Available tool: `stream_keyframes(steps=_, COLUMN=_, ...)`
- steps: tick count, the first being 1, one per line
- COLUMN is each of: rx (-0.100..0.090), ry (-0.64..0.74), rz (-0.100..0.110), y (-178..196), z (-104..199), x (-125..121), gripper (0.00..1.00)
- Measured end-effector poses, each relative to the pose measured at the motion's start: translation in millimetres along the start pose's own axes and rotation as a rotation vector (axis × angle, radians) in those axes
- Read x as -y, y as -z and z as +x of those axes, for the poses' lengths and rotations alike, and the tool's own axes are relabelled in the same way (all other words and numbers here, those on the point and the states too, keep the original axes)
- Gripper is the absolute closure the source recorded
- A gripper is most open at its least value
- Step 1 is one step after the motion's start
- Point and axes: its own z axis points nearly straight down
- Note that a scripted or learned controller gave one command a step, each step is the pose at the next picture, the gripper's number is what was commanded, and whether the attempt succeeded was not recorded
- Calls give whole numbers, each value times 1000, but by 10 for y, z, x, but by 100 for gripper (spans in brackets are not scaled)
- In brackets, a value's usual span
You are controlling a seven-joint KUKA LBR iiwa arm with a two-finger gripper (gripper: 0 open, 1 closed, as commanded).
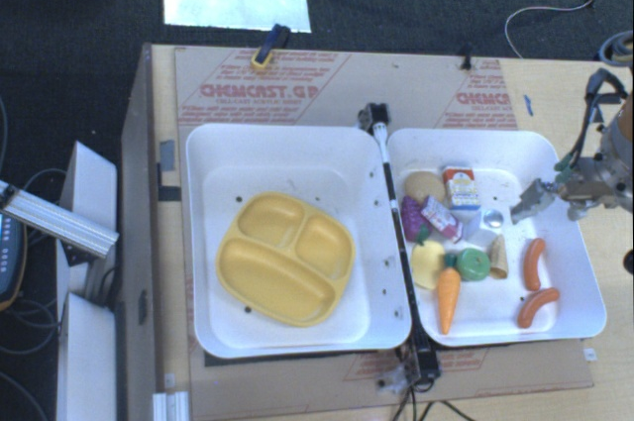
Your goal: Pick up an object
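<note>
Orange sausage [535,263] lies just below the gripper [527,201] — finger state unclear.

Glossy yellow plastic tray [285,259] in a smooth white plastic bin [203,211].

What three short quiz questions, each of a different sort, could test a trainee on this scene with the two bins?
1. True or false: the yellow plate lies in the same bin as the carrot.
2. Which thing lies nearest the gripper? A) carrot B) the upper sausage C) yellow plate
3. Fill in: the juice box stands in the ____ bin of the view.

Key: 1. False; the plate lies by itself in the left bin. 2. B. 3. Right.
</note>
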Motion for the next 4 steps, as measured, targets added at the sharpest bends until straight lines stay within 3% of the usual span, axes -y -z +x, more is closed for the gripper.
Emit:
stream_keyframes(steps=1, rx=-2, ry=-1, rz=4, y=-1490, z=350, x=-163, gripper=0)
stream_keyframes(steps=2, rx=2, ry=-3, rz=-6, y=-1856, z=602, x=132, gripper=0)
stream_keyframes(steps=3, rx=1, ry=-2, rz=-7, y=-1754, z=606, x=123, gripper=100)
stream_keyframes(steps=4, rx=-2, ry=2, rz=-2, y=-869, z=1256, x=-362, gripper=100)
